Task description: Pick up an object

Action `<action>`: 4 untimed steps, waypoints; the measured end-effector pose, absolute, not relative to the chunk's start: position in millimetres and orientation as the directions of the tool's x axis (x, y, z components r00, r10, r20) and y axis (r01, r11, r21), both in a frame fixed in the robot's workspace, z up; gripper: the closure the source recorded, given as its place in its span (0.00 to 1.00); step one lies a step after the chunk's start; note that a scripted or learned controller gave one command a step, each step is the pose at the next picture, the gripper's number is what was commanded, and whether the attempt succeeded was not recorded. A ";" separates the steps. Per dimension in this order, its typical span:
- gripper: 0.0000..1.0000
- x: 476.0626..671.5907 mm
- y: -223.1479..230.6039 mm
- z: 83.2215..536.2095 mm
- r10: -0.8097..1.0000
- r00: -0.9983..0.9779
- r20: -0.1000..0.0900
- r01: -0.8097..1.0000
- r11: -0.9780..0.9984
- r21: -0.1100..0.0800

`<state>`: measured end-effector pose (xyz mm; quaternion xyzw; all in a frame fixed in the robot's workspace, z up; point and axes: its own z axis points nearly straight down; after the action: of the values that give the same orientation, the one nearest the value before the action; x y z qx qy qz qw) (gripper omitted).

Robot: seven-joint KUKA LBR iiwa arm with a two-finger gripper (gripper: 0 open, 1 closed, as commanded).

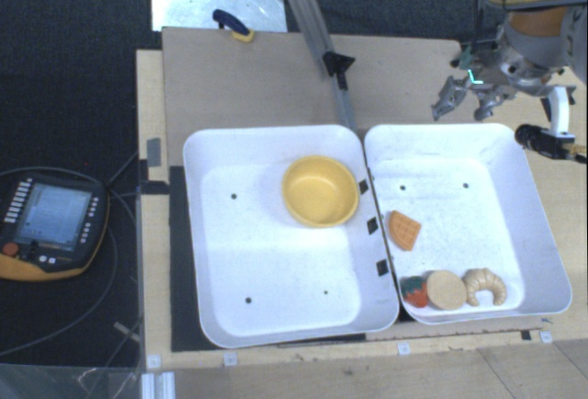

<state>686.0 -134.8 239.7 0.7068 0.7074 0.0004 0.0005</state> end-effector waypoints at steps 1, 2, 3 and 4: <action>0.00 686.0 -134.8 239.7 1.000 -0.001 0.000 1.000 0.001 0.001; 0.00 682.8 -126.4 182.0 1.000 -0.001 0.001 1.000 0.001 -0.003; 0.00 683.7 -126.3 140.2 1.000 -0.001 0.000 1.000 0.001 -0.002; 0.00 682.9 -125.9 88.0 1.000 -0.001 0.000 1.000 0.001 -0.003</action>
<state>682.9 -125.9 88.0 0.7067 0.7075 -0.0009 -0.0013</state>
